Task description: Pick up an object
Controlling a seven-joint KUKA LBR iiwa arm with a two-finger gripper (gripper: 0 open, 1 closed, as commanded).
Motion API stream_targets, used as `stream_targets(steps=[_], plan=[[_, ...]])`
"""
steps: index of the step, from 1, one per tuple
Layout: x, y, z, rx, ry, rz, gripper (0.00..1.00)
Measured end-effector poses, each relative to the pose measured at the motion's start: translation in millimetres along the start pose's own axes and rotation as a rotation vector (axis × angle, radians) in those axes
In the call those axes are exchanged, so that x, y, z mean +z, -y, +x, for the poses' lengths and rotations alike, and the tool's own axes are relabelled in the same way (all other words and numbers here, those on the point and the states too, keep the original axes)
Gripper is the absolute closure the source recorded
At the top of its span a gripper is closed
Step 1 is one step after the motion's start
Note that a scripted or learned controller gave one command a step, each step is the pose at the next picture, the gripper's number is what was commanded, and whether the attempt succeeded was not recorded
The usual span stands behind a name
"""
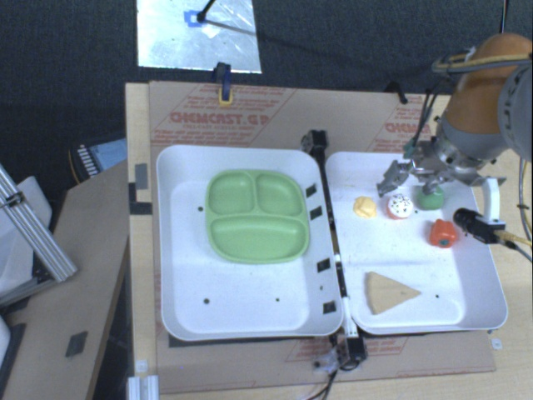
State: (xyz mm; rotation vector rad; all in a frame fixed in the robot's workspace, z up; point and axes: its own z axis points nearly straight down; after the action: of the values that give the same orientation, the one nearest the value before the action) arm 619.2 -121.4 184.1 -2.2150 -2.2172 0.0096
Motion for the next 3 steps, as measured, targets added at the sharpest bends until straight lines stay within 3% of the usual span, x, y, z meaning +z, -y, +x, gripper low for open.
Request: stream_targets(steps=[1, 3], plan=[[-6, -3, 0, -0.002, 0.001, -0.011, 0.0], [102, 5, -4, -0.001, 0.001, -0.008, 0.0]])
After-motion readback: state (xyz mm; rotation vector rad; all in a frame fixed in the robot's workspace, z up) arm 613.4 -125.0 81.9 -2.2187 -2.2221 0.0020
